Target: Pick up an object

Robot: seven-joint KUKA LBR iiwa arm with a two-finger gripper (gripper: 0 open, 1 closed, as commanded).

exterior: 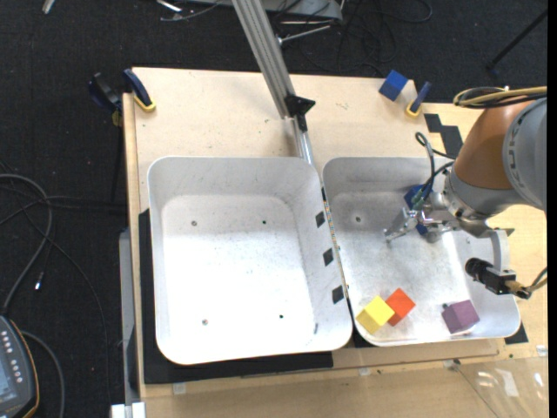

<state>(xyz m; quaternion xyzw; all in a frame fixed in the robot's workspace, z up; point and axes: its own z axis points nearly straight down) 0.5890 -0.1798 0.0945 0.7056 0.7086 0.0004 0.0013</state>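
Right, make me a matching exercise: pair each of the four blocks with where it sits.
Things:
1. yellow block
2. orange block
3. purple block
4. blue block

Places:
A. on the bench, outside the bins, at the far edge
B. right bin, near right corner
C. right bin, near edge, closest to the left bin
D. right bin, touching the yellow block's right side

Pairs: 1-C, 2-D, 3-B, 4-A

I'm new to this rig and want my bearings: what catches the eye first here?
The grey arm with an orange band reaches into the right white bin, its gripper low over the floor. Near that bin's front edge lie a yellow cube, an orange cube touching it, and a purple cube.
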